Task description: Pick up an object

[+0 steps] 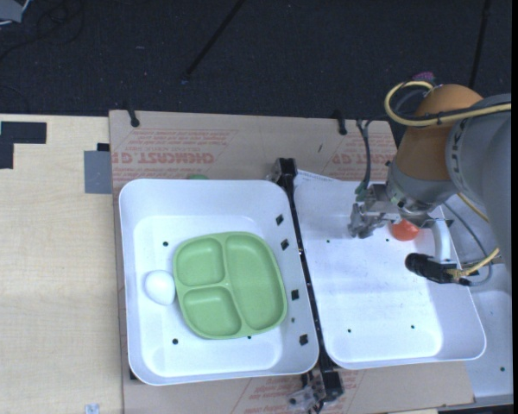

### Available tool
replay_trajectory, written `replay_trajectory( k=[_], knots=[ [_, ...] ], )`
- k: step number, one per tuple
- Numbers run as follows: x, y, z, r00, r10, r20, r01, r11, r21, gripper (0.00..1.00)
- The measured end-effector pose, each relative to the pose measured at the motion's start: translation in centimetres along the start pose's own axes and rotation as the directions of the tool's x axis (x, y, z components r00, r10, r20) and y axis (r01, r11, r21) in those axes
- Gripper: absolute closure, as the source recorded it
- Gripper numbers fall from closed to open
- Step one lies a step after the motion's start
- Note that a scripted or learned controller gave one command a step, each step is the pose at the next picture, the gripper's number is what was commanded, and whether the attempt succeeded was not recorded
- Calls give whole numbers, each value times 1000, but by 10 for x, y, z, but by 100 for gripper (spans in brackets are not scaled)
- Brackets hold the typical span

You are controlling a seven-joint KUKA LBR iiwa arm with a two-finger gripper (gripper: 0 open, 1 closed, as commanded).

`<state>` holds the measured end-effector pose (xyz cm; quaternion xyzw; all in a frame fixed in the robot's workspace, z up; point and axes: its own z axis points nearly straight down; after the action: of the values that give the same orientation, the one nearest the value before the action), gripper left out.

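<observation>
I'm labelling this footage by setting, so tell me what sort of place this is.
Most likely a robotics lab bench set up for grasping trials. A grey arm with its gripper reaches over two shallow white bins, one holding a green divided plate and a white ball, and loose cables lie on dark flooring behind.

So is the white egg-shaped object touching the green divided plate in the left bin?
Touching, as far as the camera view shows: the white egg sits against the left rim of the green plate, with no strip of bin floor visible between them.
</observation>
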<state>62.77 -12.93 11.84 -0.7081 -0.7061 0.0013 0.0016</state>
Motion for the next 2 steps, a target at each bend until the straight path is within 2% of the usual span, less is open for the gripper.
replay_trajectory(
  k=[1,2],
  knots=[
    [4,-2,-62,1000,-3,1,3,1000,-7,100],
    [3,-2,-94,1000,-3,0,3,1000,-4,100]
  ],
)
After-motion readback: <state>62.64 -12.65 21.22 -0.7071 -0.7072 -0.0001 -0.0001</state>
